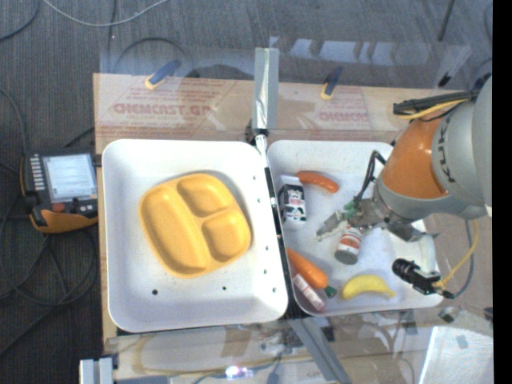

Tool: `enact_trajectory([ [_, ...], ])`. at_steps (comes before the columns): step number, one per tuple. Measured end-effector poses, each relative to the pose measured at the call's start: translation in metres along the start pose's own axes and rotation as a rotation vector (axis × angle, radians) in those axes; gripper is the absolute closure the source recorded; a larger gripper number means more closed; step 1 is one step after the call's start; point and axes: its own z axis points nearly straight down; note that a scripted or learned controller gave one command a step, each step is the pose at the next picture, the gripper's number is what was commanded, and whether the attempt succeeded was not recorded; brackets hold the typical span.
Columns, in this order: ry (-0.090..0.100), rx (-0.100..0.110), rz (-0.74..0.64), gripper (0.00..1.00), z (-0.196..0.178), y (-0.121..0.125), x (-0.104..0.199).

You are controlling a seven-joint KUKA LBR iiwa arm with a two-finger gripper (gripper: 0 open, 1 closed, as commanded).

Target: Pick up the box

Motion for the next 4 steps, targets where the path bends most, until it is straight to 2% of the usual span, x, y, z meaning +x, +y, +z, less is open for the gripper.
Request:
enact_trajectory([
  [1, 0.001, 0.007, 0.052, 0.00, 0.003, 0.077, -0.041],
  [2, 0.002, 0.008, 0.023, 0.00, 0.001, 0.032, -0.016],
  [3, 0.010, 0.009, -0.026, 0.00, 0.003, 0.088, -0.074],
  [4, 0.005, 0.010, -0.026, 0.00, 0.001, 0.025, -0.006],
])
